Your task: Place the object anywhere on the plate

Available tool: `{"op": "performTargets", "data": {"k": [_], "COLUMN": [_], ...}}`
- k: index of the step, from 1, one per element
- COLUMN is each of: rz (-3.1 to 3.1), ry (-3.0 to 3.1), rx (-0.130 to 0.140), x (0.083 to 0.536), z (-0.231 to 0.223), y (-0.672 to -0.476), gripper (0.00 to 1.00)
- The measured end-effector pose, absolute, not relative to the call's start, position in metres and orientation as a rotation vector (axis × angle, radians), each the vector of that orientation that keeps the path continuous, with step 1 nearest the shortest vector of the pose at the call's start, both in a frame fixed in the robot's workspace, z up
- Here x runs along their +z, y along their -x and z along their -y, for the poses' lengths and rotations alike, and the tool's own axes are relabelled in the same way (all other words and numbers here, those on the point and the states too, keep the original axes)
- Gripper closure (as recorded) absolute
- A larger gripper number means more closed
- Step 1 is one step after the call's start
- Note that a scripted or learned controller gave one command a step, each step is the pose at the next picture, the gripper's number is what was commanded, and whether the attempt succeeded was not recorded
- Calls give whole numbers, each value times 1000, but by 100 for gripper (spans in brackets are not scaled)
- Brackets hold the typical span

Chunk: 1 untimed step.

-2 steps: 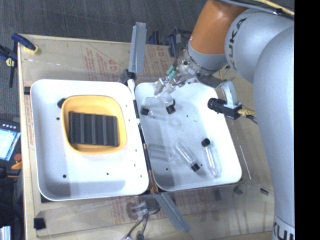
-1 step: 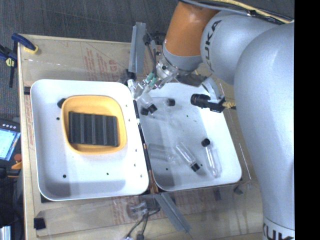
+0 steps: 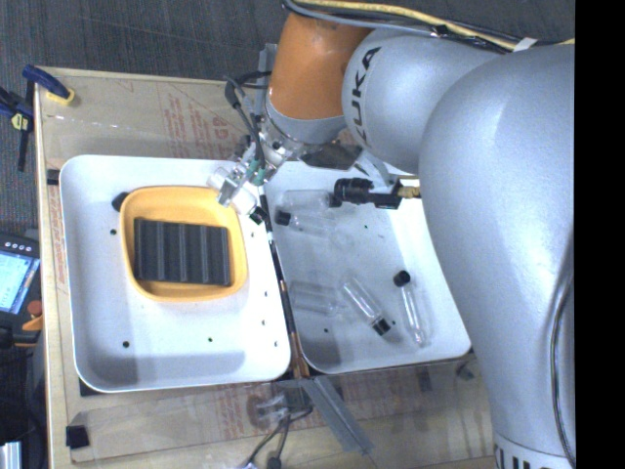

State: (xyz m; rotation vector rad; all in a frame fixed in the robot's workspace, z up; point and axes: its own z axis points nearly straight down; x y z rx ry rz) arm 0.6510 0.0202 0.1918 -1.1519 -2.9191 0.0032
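Legible markings
Arm (image 3: 459, 115): "KUKA" in black letters on grey casing; red print on desk (image 3: 176, 115) unreadable

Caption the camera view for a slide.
Gripper at the yellow plate's corner in the left bin; clear vials in the right bin.

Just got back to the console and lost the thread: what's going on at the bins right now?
The grey KUKA arm is reaching in with its end effector over the upper right corner of the yellow plate in the left bin. I can't tell whether it is carrying anything. The plate has a dark ribbed centre with no object resting on it yet. Several clear tubes with black caps lie in the right bin, so the placing step looks not yet done.
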Motion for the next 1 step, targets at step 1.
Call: {"op": "performTargets", "data": {"k": [1], "rz": [2919], "ry": [1153], "rx": [3], "x": [192], "z": [-20], "y": [-651], "gripper": [0]}}
